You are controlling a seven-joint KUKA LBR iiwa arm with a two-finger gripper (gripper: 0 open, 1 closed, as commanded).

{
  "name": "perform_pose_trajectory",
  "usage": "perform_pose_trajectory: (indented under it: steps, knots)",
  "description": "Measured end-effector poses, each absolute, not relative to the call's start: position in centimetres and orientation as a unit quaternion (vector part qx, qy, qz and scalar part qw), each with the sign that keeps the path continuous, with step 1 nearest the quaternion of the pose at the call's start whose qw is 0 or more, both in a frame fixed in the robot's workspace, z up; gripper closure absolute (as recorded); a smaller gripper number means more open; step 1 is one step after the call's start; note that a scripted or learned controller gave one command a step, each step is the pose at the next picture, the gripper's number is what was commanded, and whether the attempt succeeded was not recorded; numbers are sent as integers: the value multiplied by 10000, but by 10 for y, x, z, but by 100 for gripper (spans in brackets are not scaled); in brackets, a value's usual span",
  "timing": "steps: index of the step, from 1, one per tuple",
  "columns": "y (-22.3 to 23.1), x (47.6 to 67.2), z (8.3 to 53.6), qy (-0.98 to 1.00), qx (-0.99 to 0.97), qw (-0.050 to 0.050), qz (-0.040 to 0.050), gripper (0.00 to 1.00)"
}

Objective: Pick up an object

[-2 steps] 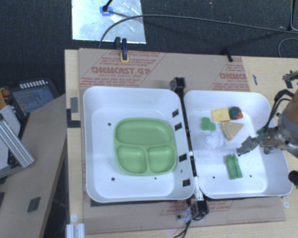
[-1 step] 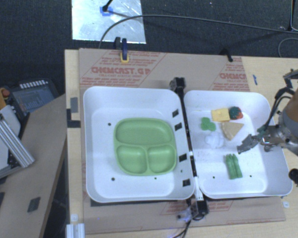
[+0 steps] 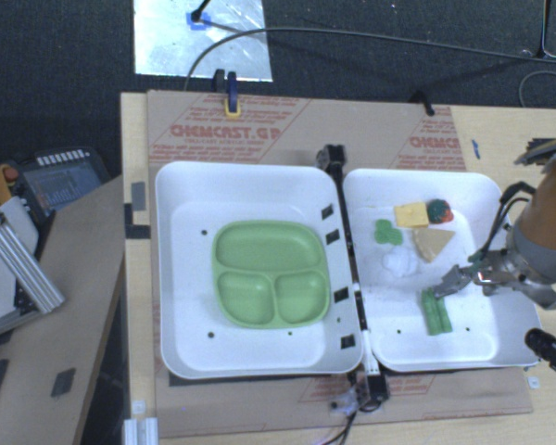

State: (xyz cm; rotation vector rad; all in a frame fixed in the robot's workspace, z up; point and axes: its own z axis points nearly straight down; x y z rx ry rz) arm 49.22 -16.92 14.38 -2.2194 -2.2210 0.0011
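The right bin (image 3: pixel 473 341) holds several small things. A yellow block (image 3: pixel 410 215) lies next to a red and green piece (image 3: pixel 438 212) at the back. In front of them are a tan wedge (image 3: pixel 433 244), a small green piece (image 3: pixel 386 233) and a white lump (image 3: pixel 399 262). A long green block (image 3: pixel 435 311) lies near the bin's middle front. My gripper (image 3: pixel 448 283) reaches in from the right, its tip just above the far end of the green block and right of the white lump. I see nothing held in it.
The left bin (image 3: pixel 181 341) carries a green divided plate (image 3: pixel 267 273). A black divider with clips (image 3: pixel 345 258) runs between the bins. Cables cross the back of the bench, and a control pendant (image 3: pixel 60 182) sits on the side table at left.
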Motion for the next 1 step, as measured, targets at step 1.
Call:
perform_pose_trajectory:
  steps: [1]
  knots:
    - [-169,492,91,-7075,-7067,16,4,0]
